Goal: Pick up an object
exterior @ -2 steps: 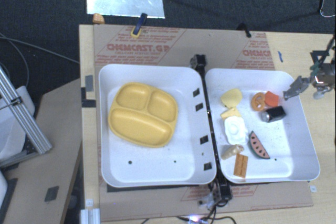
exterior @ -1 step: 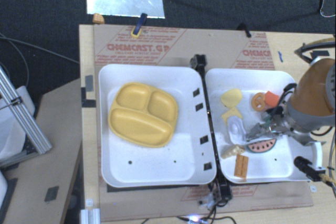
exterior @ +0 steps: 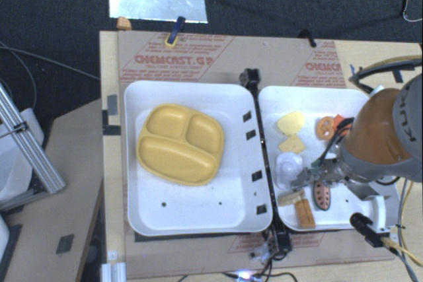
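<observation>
The end effector [exterior: 310, 174] hangs low over the right bin [exterior: 269, 142], in its near half, and whether it is released or clenched I cannot tell, since the grey and orange arm [exterior: 380, 132] covers much of it from the right. Just beneath and slightly to the right of it lies a dark, seed-speckled slice [exterior: 322, 195], and just below that an orange-brown block [exterior: 304, 213]. A clear, glassy piece [exterior: 288, 165] sits just beside it on the left. Farther up the bin from it are two pale yellow pieces [exterior: 291, 123], one above the other, and to their right an orange ring-shaped piece [exterior: 324, 128] near the arm.

Well to the left of the end effector, past the black hinge strip between the bins, the left bin [exterior: 158, 211] holds a yellow divided plate [exterior: 180, 143], set toward its upper half. White floor shows all along that bin's near side. Both bins rest on the cardboard-covered tabletop [exterior: 218, 56], which has bare margin above them.
</observation>
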`<state>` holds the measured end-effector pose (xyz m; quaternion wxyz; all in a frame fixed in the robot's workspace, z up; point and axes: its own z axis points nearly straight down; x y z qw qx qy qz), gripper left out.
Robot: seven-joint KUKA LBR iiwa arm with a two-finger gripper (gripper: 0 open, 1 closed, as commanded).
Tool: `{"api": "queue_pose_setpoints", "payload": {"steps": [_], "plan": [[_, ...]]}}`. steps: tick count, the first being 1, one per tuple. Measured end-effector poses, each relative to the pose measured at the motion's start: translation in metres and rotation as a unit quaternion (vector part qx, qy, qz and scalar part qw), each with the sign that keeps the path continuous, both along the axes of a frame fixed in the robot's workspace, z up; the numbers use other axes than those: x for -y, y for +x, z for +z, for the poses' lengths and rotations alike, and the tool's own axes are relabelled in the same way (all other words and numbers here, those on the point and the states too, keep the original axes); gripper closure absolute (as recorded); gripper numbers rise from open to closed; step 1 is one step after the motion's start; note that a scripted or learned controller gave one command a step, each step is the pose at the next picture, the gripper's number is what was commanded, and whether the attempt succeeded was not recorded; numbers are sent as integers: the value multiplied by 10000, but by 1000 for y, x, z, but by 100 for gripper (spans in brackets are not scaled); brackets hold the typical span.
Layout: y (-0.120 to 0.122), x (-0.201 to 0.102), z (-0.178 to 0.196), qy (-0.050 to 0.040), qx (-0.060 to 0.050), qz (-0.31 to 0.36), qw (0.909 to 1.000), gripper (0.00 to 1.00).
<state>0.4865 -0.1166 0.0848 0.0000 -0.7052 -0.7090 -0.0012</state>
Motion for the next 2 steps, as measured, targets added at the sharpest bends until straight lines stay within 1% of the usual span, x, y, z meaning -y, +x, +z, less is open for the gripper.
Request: {"api": "queue_pose_setpoints", "payload": {"steps": [1,2], "plan": [[2,2,11,-3,18,-10,10000,100],[78,-3,65,-21,53,14,10000,100]]}}
